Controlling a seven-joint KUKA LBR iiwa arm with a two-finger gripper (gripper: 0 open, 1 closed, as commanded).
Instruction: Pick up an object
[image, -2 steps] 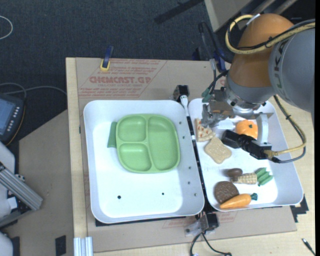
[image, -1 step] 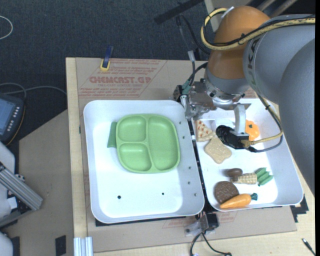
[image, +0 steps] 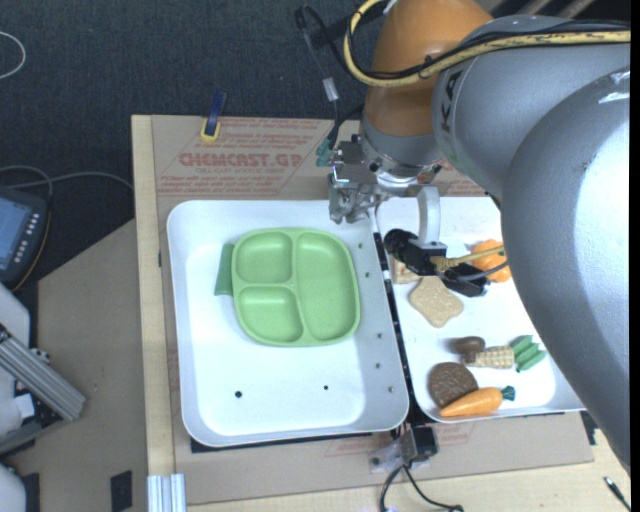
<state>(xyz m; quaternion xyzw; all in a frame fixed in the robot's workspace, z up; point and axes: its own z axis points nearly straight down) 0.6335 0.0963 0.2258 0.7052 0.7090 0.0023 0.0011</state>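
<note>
**A:** How does the green plate (image: 296, 287) look?

**B:** It is a light green plate with round corners, nearly square, divided in three compartments. Two small ones are on the left side, one behind the other. One long compartment is on the right side. A darker green piece shows at its left edge; what this is, I cannot tell.

**A:** Where is it, and which way does it point?

**B:** It lies flat in the left bin (image: 290, 405), in the farther half. The long compartment runs from the far side to the near side, a little tilted, and I take this as the long axis.

**A:** And the gripper (image: 350, 205)?

**B:** It is at the far right corner of the left bin, just beyond the plate's far right corner. If it is spread or pressed together I cannot tell. I see nothing held in it.

**A:** Is there room around the plate?

**B:** The right edge is near the bin wall. On the left there is a strip of bare white floor, and the near half of the bin is open. In the right bin (image: 415, 345) lie a carrot (image: 472, 402), a corn cob (image: 493, 356) and a beige cracker (image: 436, 301), well apart from the plate.
</note>
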